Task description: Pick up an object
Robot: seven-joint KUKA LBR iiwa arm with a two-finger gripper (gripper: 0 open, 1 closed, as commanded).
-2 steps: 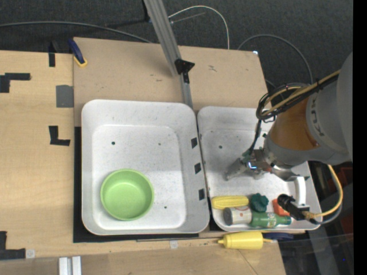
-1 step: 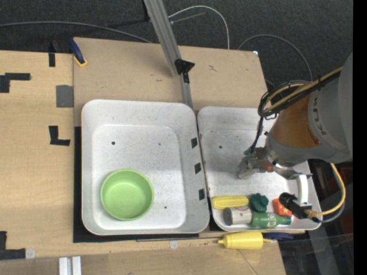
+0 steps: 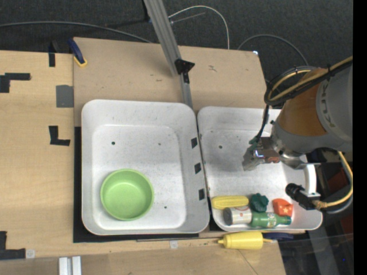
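Approach step: pincer above right bin floor, spread unreadable. Next: descend toward corn cob at bin's near edge.

Two white bins — left bin and right bin — smooth moulded plastic, dull sheen, faintly speckled with dark flecks. In the left bin's near corner, a green bowl of smooth plastic, softly glossy. Beneath both bins, a bench top of matt tan board; rising from it behind the left bin, a brushed metal bar.
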